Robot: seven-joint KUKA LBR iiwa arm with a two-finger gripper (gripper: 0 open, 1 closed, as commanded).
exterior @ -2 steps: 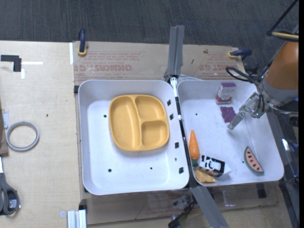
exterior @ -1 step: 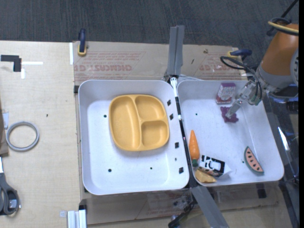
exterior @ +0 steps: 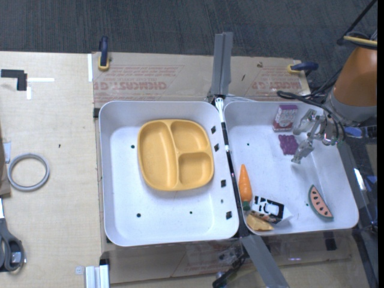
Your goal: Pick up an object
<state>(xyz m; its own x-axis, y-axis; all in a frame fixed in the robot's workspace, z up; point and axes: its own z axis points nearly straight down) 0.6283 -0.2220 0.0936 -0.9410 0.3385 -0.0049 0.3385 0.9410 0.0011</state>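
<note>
I see arm (exterior: 354,83) entering from right, upper part cut off at frame edge. Gripper (exterior: 303,152) low over right bin (exterior: 336,218), near its back right corner; fingers blur into cables, so I cannot tell spread. Purple grape bunch (exterior: 287,143) just beside gripper, partly hidden. Small pink-labelled pack (exterior: 285,116) behind it, label unreadable. Carrot (exterior: 245,183) by divider, watermelon slice (exterior: 320,202) right, black-white packet (exterior: 267,208) over yellowish item, hard to identify. Yellow divided plate (exterior: 176,154) in left bin (exterior: 120,221).
</note>
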